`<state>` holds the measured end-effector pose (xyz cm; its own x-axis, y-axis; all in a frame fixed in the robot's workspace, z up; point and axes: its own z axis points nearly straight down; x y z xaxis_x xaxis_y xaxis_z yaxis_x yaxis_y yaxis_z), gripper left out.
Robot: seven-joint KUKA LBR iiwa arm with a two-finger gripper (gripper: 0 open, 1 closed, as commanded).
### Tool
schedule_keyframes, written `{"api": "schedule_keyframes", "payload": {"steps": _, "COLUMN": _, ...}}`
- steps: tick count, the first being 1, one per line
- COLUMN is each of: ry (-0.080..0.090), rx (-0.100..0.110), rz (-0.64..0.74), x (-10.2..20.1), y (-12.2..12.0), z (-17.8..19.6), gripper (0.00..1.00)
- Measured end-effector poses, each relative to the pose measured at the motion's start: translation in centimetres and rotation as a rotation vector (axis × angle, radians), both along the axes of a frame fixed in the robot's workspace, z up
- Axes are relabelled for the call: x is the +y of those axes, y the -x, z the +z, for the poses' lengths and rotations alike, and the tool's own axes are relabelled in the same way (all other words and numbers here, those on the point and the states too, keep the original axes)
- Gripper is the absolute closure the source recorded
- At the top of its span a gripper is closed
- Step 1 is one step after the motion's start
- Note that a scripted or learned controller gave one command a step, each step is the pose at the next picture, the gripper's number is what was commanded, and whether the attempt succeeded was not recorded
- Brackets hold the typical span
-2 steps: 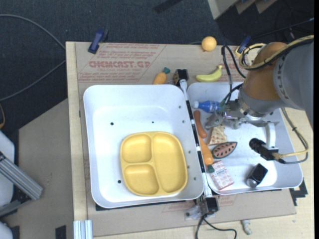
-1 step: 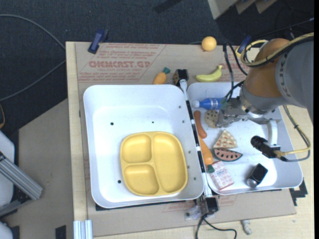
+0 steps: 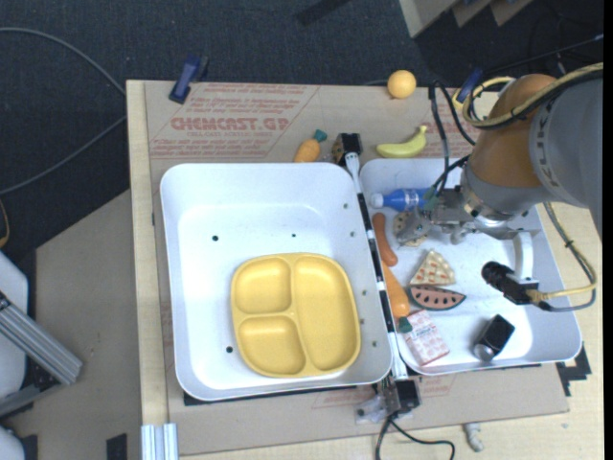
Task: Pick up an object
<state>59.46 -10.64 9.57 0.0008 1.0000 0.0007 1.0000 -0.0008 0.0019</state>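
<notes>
Nearest the viewpoint, the yellow divided plate [image 3: 294,312] lies in the left bin [image 3: 192,257], its three compartments facing up; it is the largest loose item on the bench. Beside it, the right bin [image 3: 560,324] holds a scatter of small things under the grey arm [image 3: 565,132], which reaches in from the right with its orange band [image 3: 508,151] above the wrist.

Its gripper [image 3: 421,223] is low over the upper left part of the right bin; whether it is wide, narrow or gripping something cannot be told from this angle. Just beside it lies a blue bottle [image 3: 397,199], long axis running left to right, its cap end toward the gripper.

Along the bin's left wall a red sausage [image 3: 383,241] lies lengthwise from top to bottom, and below it an orange carrot [image 3: 396,290] points the same way. Near the middle sit a waffle wedge [image 3: 434,268] and, touching its lower edge, a watermelon slice [image 3: 438,299] with its long axis left to right. A small pink packet [image 3: 424,339] lies near the bottom wall, a black object [image 3: 494,337] to its right.

Outside the bins, on the bench, lie a banana [image 3: 403,144] and an orange ball [image 3: 401,83].
</notes>
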Motion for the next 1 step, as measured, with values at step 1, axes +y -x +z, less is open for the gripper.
{"api": "schedule_keyframes", "payload": {"steps": 1, "ry": 0.001, "rx": 0.003, "rz": 0.0, "x": 0.63, "y": 6.52, "z": -1.16, "gripper": 0.0}}
